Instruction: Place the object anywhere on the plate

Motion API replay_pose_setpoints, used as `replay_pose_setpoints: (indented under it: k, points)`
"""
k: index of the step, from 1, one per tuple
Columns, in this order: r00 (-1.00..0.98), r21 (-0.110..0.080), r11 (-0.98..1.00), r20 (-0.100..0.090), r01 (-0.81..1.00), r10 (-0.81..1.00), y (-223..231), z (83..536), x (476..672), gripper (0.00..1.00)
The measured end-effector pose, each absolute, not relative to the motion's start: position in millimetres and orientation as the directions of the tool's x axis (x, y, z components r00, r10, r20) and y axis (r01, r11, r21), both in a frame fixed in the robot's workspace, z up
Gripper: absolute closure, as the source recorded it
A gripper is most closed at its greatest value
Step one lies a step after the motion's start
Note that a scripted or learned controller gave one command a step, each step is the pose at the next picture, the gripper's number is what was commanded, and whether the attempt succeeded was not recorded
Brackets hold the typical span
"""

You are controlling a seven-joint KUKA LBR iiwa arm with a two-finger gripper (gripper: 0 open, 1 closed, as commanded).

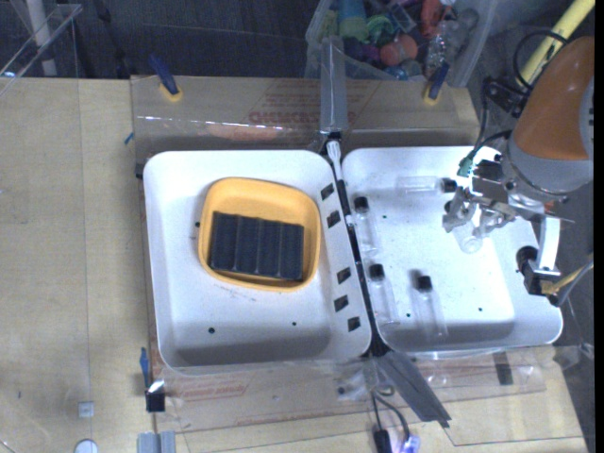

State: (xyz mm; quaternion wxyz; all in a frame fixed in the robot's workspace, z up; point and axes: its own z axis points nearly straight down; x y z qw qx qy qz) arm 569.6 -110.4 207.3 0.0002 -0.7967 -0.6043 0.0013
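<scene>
A yellow plate (pixel 258 193) lies in the left bin (pixel 175 253). A dark, ribbed rectangular object (pixel 261 246) rests flat on it, covering most of the plate's middle. My gripper (pixel 469 221) hangs over the right bin (pixel 444 324), near its upper right part and far from the plate. Nothing is visibly held in the gripper. The grey arm with its orange band (pixel 562 102) enters from the right.
A ridge with black tabs (pixel 342 253) divides the two bins. Small dark bits (pixel 422 281) lie on the right bin's floor. A clear box of coloured toys (pixel 392 17) stands behind the bins. Blue clamps (pixel 168 85) hold the back edge.
</scene>
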Motion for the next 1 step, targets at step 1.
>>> replay_pose_setpoints:
  k: [1]
  points:
    - [0.270,-0.001,-0.270,-0.002,0.963,0.963,-110.5,207.5,569.7,0.00]
